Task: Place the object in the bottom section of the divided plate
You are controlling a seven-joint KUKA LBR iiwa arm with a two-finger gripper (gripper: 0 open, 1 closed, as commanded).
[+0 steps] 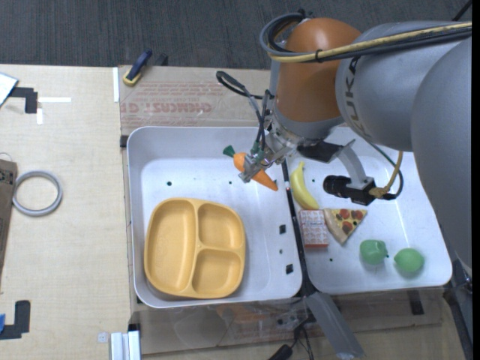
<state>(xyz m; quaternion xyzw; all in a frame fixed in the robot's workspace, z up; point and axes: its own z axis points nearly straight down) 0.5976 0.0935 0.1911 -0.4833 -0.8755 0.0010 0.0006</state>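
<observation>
the gripper (pixel 259 158) is clenched on the carrot (pixel 253 169), in the upper middle of the frame, above the left bin (pixel 150 152). the divided plate (pixel 196 247) lies lower left. the grasp looks near one end, so the carrot may swing or slip before reaching the bottom section.

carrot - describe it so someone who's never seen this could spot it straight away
Find the left bin, the one that holds the yellow divided plate. Look toward its far right corner, under the arm's wrist: the carrot sits there at the gripper. It is the one orange thing with a green top, left of the banana.
</observation>
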